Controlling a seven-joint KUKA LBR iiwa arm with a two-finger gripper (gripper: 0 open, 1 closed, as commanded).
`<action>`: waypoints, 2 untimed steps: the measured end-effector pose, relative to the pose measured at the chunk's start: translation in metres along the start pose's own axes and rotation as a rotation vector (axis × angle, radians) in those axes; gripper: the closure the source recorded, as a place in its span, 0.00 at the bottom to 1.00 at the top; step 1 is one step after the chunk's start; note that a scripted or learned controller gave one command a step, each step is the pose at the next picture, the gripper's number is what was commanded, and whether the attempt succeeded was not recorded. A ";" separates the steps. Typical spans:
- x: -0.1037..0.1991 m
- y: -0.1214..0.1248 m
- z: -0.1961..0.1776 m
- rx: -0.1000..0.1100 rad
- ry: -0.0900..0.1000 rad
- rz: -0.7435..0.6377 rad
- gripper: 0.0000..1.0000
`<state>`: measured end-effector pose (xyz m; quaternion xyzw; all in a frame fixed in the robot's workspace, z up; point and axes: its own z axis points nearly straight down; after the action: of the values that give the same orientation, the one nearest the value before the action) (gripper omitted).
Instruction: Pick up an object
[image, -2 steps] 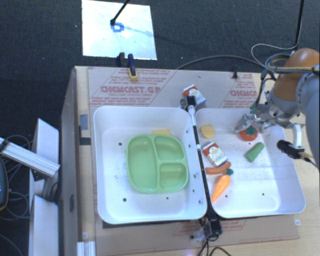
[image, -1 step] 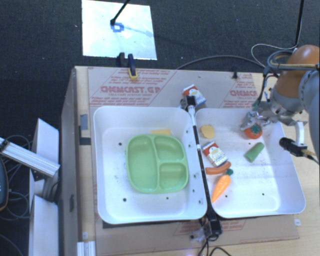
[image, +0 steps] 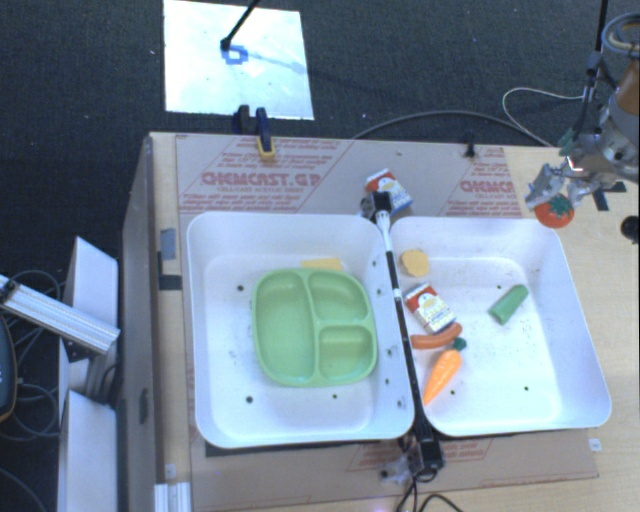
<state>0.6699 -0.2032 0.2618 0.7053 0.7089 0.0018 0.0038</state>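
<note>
Our hand (image: 553, 200) sits above the right bin's (image: 575, 300) far corner, clamped on a small red tomato (image: 554, 211). We'd lift straight and slowly, keeping grip steady, clear of the rim.

The two white bins (image: 560, 300) look like smooth, faintly glossy plastic. In the left one, the green divided plate (image: 315, 327) is matt plastic. Behind the bins, the bench sheet (image: 300, 170) reads as printed protective paper, beyond it dark rough carpet (image: 80, 90).
</note>
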 end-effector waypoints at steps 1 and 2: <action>0.069 -0.076 0.048 0.007 0.003 0.000 1.00; 0.081 -0.007 0.026 0.004 0.002 0.001 1.00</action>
<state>0.6627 -0.1227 0.2356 0.7055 0.7087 0.0013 0.0015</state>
